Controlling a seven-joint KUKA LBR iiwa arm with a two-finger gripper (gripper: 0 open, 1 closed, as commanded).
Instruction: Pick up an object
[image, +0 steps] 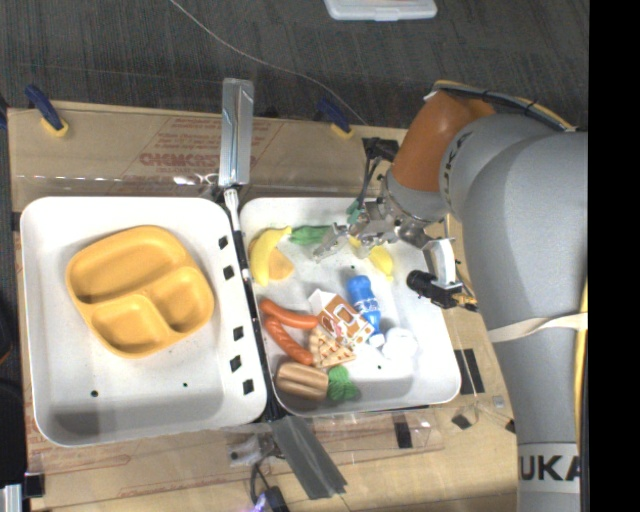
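My gripper (352, 232) hangs low over the far side of the right bin (440, 345), below the orange band of the arm (437, 140). Just to its left lies a green toy (312, 236), and a small yellow piece (381, 261) sits right beside it. A blue bottle (362, 300) lies a little nearer the front. The yellow banana-like toy (266, 254) rests at the bin's far left. Toward the front lie orange sausages (288, 328), a waffle piece (338, 334), a brown bread roll (301, 381), a green broccoli (343, 385) and a white lump (400, 345).
The left bin (60, 395) holds a yellow divided plate (140, 288). A ridge with black clips (240, 320) separates the two bins. The arm's grey body (525, 260) covers the bench to the right of the right bin.
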